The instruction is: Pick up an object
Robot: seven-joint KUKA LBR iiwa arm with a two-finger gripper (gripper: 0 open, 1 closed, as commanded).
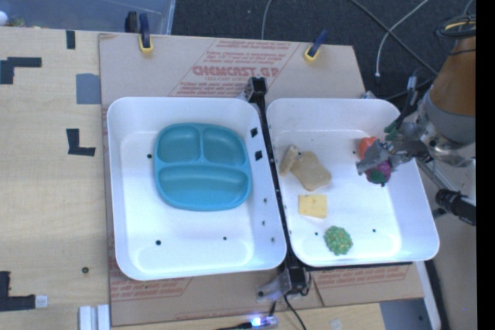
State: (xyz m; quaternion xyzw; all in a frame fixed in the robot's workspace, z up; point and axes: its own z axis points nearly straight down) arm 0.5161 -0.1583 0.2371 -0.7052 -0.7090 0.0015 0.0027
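My gripper (379, 160) hangs low over the right side of the right bin (340, 113), reaching in from the right. A small red-orange piece (366, 144) shows at its left edge, and a purple and green piece (379, 176) lies just beneath it. Whether either piece is held is unclear. Further left in the same bin lie two tan bread pieces (308, 169), a yellow cheese square (312, 205) and a green broccoli floret (338, 239).
The left bin (128, 243) holds a blue divided plate (203, 166). A black divider (267, 158) runs between the bins. Cables loop behind the right bin, and the arm's grey body stands past its right rim.
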